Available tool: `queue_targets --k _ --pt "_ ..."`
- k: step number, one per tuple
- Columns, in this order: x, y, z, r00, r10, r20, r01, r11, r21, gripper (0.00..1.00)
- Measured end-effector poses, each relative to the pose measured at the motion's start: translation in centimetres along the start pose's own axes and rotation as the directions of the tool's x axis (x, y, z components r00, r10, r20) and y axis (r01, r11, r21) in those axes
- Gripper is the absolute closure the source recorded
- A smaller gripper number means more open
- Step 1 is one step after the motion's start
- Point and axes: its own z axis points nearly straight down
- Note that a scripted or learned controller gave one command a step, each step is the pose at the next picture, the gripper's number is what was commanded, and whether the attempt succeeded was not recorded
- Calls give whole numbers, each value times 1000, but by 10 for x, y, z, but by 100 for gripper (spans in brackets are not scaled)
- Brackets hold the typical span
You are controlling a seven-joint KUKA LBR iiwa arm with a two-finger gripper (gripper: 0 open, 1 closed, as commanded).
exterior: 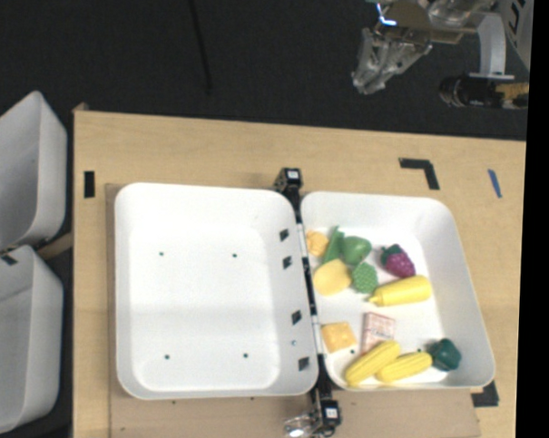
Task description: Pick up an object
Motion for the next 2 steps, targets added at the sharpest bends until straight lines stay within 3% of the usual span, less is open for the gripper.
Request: queue_targets --k 1,2 --pt "46 -37 -7 1000 -2 -1 2 1000 4 100" --pt "58 -14 -70 1000 1 0 -1 1000 -3 100"
